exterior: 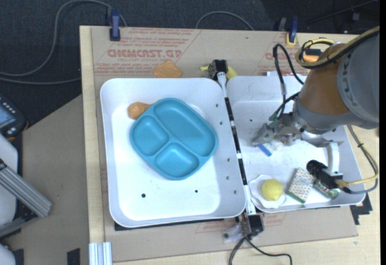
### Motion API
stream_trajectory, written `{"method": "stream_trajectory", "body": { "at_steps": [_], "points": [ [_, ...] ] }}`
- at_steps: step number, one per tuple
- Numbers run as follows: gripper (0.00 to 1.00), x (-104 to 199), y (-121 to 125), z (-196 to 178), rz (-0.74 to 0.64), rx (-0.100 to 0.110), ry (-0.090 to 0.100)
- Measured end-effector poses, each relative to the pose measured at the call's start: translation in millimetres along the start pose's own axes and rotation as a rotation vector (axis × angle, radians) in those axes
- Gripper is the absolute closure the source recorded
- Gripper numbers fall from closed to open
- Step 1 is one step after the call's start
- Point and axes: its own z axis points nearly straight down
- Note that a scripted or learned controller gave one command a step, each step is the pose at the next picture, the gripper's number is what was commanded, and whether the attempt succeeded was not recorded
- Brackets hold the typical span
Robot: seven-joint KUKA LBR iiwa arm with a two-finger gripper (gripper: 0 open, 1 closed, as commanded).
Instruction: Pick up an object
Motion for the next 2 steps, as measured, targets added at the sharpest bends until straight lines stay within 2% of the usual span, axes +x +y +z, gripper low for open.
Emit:
{"method": "stream_trajectory", "body": {
  "at_steps": [1, 2],
  "points": [
    [1.0, 1, 0, -10, 0.0, -0.001, 0.0],
    [1.0, 92, 23, -106, -0.011, -0.009, 0.005]
  ]
}}
